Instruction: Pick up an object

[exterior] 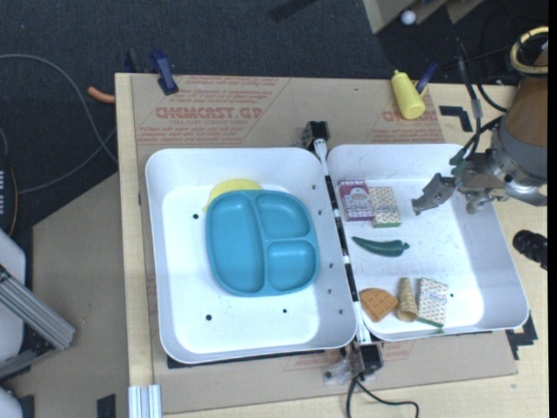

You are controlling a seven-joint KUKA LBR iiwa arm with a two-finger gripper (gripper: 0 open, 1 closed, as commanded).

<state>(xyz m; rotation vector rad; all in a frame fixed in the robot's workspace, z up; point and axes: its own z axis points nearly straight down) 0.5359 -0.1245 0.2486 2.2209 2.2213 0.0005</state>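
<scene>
My gripper hangs over the upper right part of the right bin, open, with nothing between its fingers. In that bin a pink and white packet lies at the upper left, left of the gripper. A green pepper lies below the packet. Along the bin's front lie a tan waffle piece, a cone and a small patterned packet. In the left bin a blue divided plate partly covers a yellow object.
A yellow bottle lies on the bench behind the right bin. A blue clamp sits at the bench's back left corner. A black clip joins the bins at the back. The arm's orange band is at the right edge.
</scene>
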